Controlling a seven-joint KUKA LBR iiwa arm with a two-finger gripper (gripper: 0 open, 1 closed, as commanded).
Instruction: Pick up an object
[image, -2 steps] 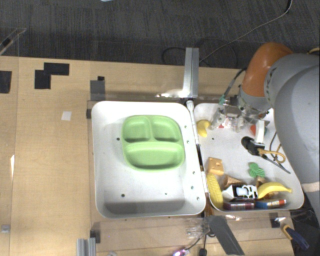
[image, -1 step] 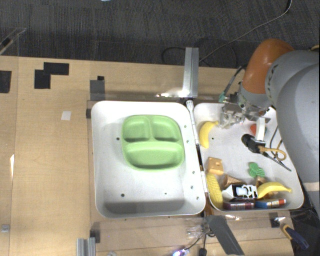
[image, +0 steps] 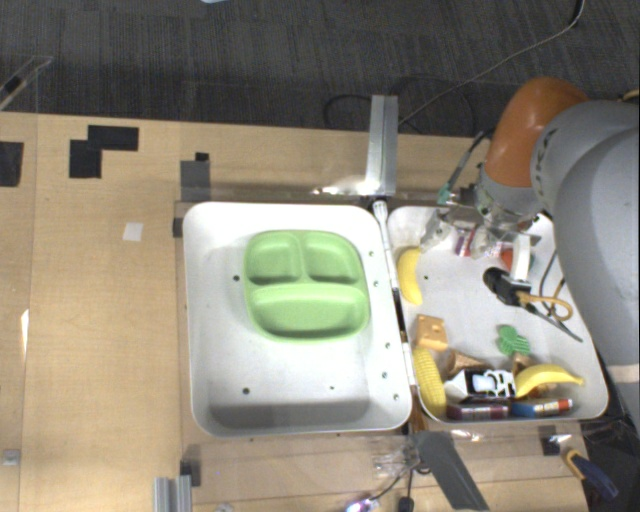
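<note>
My gripper (image: 462, 228) hangs low over the back of the right bin (image: 450, 300), under the orange-banded wrist. A small red and white object (image: 519, 258) lies just to its right. A yellow banana (image: 408, 275) rests against the bin's left wall, slightly in front of the gripper. Nearer the front lie a wooden block (image: 430, 331), a corn cob (image: 428, 381), a green toy (image: 514, 341), a second banana (image: 546, 378), a black and white bottle (image: 484, 383) and a red marker (image: 512, 408). I see nothing held in the gripper.
The left bin (image: 215, 380) holds a green divided plate (image: 304, 283) near its middle. A metal post (image: 383, 150) stands behind the wall between the two bins. The grey arm covers the right bin's right edge.
</note>
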